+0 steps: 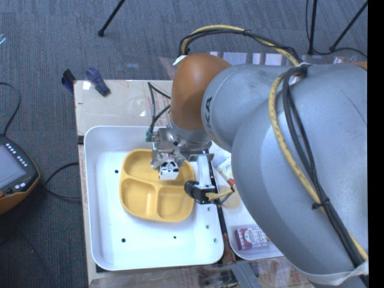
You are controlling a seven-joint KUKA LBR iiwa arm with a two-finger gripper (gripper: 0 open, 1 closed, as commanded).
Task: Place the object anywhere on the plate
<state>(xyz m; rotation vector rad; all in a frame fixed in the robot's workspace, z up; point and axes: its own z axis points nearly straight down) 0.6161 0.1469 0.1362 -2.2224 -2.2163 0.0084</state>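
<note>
The grey arm [288, 161] hides most of the right bin [255, 254]; there, a small red packet [251, 237] shows beside it. The jaws [168, 168] hang low over the yellow divided plate's [144, 191] upper right part in the left bin [108, 221]; a small white object [168, 171] sits right under them, though whether they pinch it cannot be told. A blue clamp [96, 81] lies at the worktop's far corner.

Right bin [255, 258] mostly behind arm [288, 161]

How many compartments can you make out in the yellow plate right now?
3: two along the near edge of the yellow plate, left and right, one across the far side under the hand. The arm may hide more.
</note>
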